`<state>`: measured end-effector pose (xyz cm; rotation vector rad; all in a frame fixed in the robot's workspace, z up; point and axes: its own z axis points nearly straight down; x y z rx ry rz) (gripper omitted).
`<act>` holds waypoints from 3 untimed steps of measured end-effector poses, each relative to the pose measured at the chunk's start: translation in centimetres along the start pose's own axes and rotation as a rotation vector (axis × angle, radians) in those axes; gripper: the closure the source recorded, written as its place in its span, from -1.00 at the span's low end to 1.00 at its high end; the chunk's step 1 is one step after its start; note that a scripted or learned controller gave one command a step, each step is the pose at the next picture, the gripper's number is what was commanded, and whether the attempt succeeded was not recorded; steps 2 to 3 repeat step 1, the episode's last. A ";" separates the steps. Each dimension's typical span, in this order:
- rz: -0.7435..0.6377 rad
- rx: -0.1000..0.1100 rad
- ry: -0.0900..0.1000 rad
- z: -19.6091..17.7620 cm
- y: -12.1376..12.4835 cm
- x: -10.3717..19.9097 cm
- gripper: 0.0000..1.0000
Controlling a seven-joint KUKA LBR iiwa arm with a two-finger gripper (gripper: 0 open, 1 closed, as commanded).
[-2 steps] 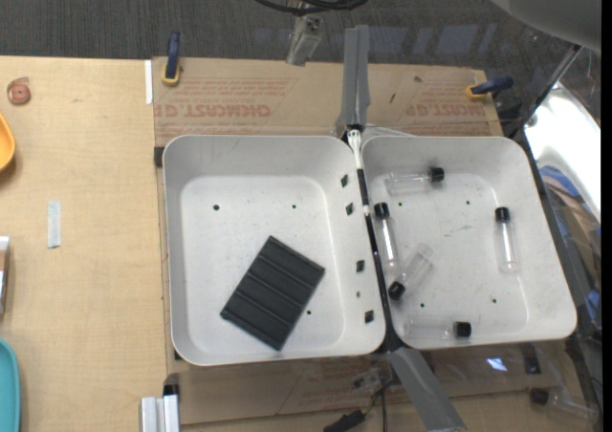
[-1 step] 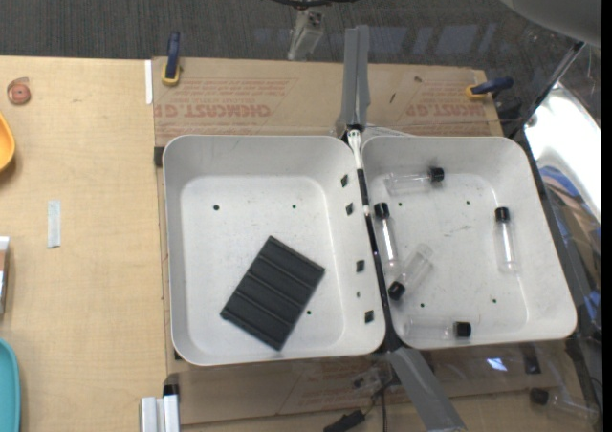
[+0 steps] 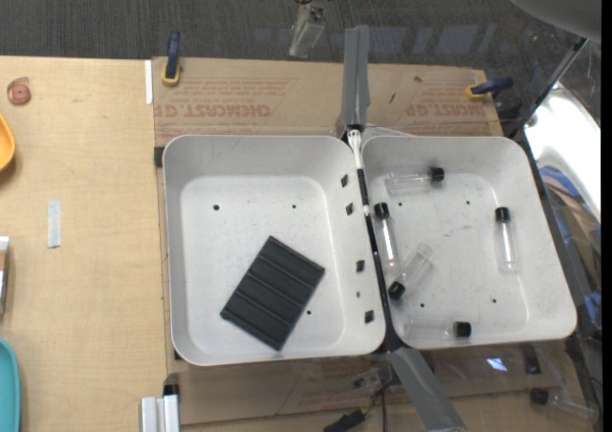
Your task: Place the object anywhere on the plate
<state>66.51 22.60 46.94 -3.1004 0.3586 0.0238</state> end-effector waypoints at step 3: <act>0.007 0.004 -0.004 -0.7 0.1 0.2 1.00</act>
